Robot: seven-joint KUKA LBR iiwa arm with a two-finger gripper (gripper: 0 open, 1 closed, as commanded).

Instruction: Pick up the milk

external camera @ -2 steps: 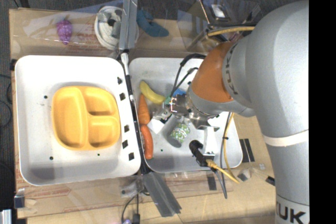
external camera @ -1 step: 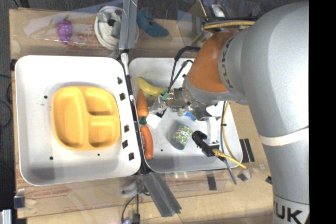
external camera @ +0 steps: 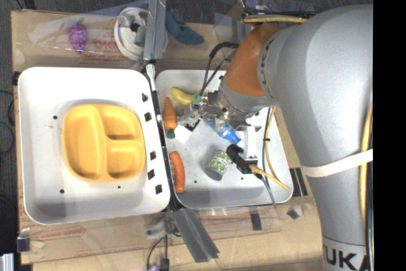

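The gripper is down in the right bin, in its upper part, between the banana and the blue-and-white thing. Whether it is clenched or released I cannot tell; the wrist and cables blur it.

The milk is not plain to see. The small blue-and-white thing, just right of the gripper and half under the arm, may be it, but that is a guess. Nothing shows as lifted, so I judge the pick as not yet done.

Around the gripper: a banana just above and left, a carrot left by the bin wall, a sausage lower left, a green-speckled cup below. These crowd the approach. The yellow tray lies well left, in the left bin.
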